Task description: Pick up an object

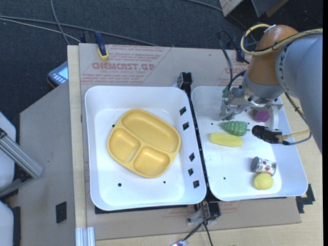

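My gripper (pixel 229 111) hangs low over the far part of the right bin (pixel 225 186), at the end of the grey arm with its orange band. Just below its tip lies a green knobbly toy (pixel 236 127), very close to it or touching it. Beside that, nearer the front, rests a yellow corn-like piece (pixel 226 140). A purple object (pixel 262 115) is partly hidden behind the wrist. Toward the front right of this bin stand a small printed can (pixel 263 165) and a yellow ball (pixel 263 182).
The left bin (pixel 102 188) holds a yellow divided plate (pixel 144 142). A black clip-studded divider (pixel 192 137) runs between the two bins. Cardboard (pixel 133 60) lines the bench behind them, and cables trail across the dark floor beyond.
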Robot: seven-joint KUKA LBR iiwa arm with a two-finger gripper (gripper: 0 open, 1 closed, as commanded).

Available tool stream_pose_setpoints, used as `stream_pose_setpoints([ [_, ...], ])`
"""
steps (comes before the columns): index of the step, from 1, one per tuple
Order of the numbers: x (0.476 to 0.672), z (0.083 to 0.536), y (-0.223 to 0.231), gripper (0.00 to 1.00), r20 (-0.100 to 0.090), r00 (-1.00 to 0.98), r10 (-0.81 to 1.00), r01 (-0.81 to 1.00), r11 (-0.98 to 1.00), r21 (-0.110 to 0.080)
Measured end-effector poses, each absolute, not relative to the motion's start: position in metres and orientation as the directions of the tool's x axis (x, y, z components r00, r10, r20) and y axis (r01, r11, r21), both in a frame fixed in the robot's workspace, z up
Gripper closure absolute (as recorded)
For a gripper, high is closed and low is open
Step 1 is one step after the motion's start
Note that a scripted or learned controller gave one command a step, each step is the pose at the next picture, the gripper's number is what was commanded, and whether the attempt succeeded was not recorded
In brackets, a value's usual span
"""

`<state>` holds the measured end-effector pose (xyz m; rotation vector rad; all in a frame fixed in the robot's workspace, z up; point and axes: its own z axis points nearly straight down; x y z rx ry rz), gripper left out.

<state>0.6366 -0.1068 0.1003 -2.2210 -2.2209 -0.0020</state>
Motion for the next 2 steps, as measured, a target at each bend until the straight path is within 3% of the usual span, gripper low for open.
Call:
stream_pose_setpoints([
  [2, 0.64, 0.221, -0.107, 1.0, -0.001, -0.001, 1.0, 1.0, 0.001, 0.008],
])
